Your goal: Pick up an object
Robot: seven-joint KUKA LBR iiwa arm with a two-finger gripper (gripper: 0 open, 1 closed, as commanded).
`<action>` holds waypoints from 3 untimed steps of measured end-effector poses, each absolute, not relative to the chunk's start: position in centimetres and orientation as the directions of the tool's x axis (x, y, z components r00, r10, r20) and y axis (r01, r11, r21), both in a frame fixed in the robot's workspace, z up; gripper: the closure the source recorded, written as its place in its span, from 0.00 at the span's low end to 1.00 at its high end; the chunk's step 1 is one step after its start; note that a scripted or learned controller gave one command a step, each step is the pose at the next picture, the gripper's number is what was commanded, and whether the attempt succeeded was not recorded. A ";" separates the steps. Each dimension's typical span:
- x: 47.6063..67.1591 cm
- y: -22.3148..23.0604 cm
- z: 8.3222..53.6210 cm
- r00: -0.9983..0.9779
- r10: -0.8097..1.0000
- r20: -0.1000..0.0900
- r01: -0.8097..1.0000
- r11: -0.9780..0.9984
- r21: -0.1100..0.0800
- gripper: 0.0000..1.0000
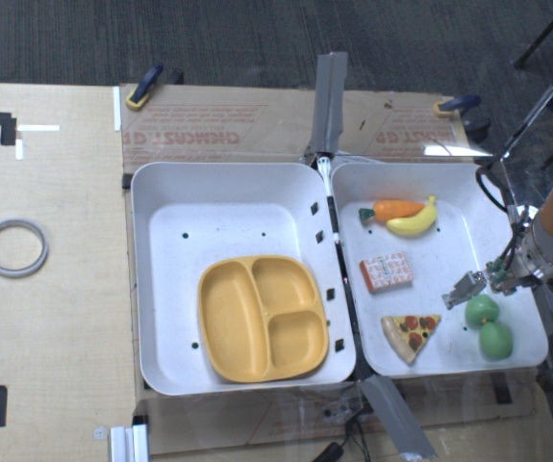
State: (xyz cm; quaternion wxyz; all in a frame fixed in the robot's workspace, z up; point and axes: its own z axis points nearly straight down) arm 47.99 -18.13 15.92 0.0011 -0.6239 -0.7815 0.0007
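Approach is the step I am judging to be in hand; the gripper (475, 288) is hanging low over the right bin (454, 189), reaching in from the right, just beside the upper of two green fruits (482, 309); I am reading its grey tip as nearly touching that fruit's upper left, though whether the jaws are apart or together I cannot tell, and nothing is showing between them.

Candidates are all lying in the right bin; a carrot (397, 209) and a banana (414, 220) are touching each other near the far wall; a pink patterned block (387, 272) is sitting in the middle; a pizza slice toy (410, 334) is lying near the front rim; the second green fruit (496, 341) is resting against the first, close to the front right corner.

Next, I am thinking, the move is calling for a short shift to centre over the upper green fruit, then a descent and a close; round fruit may be rolling away from the fingers, and its neighbour is crowding one side.

Left bin (161, 258) is holding a yellow divided plate (262, 317); the bench (55, 354) is pale wood, carrying a tape roll (12, 247) at the far left; brown cardboard (218, 128) is lying behind the bins; dark carpet (257, 17) is covering the floor beyond.
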 end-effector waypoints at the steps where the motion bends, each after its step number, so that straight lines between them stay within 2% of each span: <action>1: 50.4 -21.7 9.8 -0.281 0.960 0.003 0.960 0.281 -0.003 0.00; 2: 50.4 -21.7 10.4 -0.278 0.961 0.004 0.961 0.278 -0.004 1.00; 3: 48.0 -21.8 24.5 -0.504 0.864 0.000 0.864 0.504 -0.001 1.00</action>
